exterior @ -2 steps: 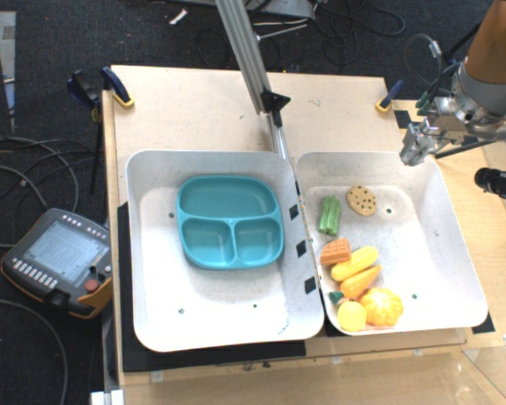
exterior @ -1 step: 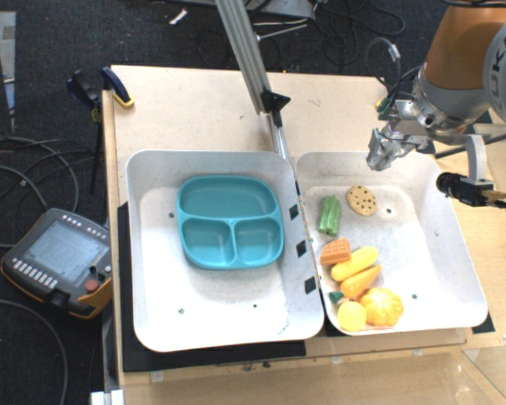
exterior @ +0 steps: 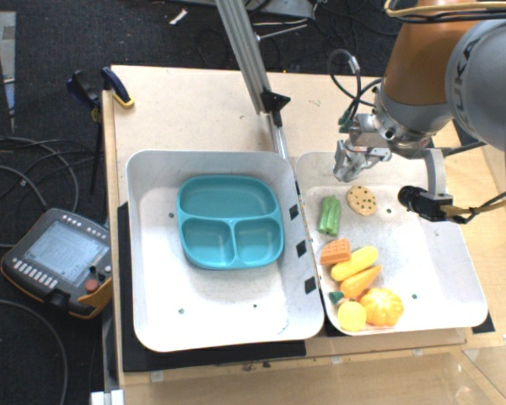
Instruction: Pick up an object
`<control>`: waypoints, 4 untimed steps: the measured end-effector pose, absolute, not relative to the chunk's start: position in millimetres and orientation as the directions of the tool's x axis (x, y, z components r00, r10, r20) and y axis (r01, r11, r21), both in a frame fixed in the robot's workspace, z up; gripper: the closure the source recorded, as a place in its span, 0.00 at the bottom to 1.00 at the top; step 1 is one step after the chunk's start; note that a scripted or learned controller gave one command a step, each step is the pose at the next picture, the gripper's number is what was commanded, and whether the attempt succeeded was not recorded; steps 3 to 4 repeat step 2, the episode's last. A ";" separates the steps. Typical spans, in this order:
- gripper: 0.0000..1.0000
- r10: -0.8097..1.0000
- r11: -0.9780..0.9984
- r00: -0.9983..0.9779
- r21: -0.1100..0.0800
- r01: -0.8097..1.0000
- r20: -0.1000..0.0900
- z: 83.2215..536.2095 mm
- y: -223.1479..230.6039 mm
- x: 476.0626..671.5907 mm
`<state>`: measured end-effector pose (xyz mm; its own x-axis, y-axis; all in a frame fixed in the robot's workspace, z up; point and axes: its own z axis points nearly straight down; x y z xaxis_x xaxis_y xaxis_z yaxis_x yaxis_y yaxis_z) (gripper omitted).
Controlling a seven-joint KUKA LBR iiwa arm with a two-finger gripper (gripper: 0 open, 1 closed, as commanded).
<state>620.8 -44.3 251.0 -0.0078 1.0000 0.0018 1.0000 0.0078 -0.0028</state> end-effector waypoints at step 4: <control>1.00 1.000 0.008 -0.008 -0.002 1.000 0.002 249.3 63.3 608.2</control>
